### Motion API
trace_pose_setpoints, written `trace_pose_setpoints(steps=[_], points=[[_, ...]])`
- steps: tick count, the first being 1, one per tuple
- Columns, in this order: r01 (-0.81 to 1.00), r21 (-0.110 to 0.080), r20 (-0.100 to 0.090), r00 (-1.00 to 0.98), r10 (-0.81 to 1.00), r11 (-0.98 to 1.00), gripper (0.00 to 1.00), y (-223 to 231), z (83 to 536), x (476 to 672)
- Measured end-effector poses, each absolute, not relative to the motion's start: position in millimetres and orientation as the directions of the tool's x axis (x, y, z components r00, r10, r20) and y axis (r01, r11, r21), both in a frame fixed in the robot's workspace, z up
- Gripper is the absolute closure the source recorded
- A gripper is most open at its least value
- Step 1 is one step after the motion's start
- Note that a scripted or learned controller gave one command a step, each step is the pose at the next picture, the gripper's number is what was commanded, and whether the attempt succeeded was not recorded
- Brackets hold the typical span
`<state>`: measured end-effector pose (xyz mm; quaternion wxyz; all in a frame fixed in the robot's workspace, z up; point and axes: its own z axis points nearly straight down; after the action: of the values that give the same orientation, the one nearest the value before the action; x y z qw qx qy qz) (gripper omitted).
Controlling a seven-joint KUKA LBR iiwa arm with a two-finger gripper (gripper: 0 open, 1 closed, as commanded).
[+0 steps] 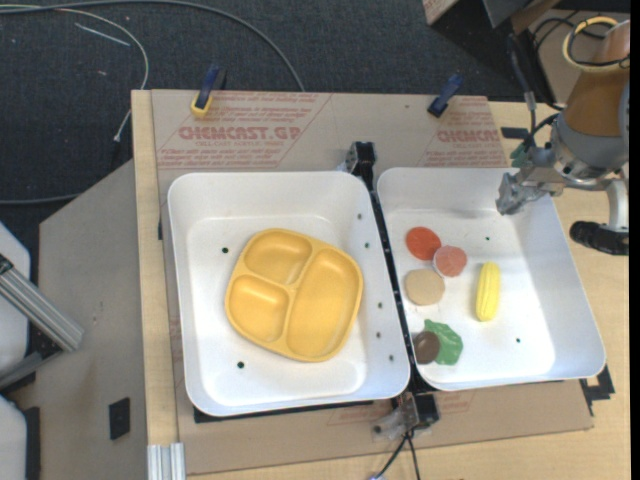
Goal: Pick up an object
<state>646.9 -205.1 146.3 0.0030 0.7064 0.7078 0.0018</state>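
Several toy foods lie in the right bin (540, 358): a red disc (423, 242), a pink disc (451, 261), a tan round piece (424, 288), a yellow corn cob (487, 290), and a green piece (446, 342) with a brown lump (426, 346) against it. My gripper (510, 197) hangs over the bin's far right corner, well away from all of them, with nothing visible in it. Its fingers are too small and dark to read.
The left bin (200, 268) holds a yellow divided plate (294, 294). Black clips (361, 156) join the bins at the far and near ends. Blue clamps (207, 89) pin the cardboard base. Cables run over the dark floor behind.
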Motion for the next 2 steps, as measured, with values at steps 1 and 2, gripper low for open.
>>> trace_pose_setpoints(steps=[1,2], points=[[1.0,0.007,-0.003,0.0,1.0,0.0,1.0,-206,197,639.3],[1.0,0.009,-0.003,0.001,1.0,0.0,1.0,-211,259,633.9]])
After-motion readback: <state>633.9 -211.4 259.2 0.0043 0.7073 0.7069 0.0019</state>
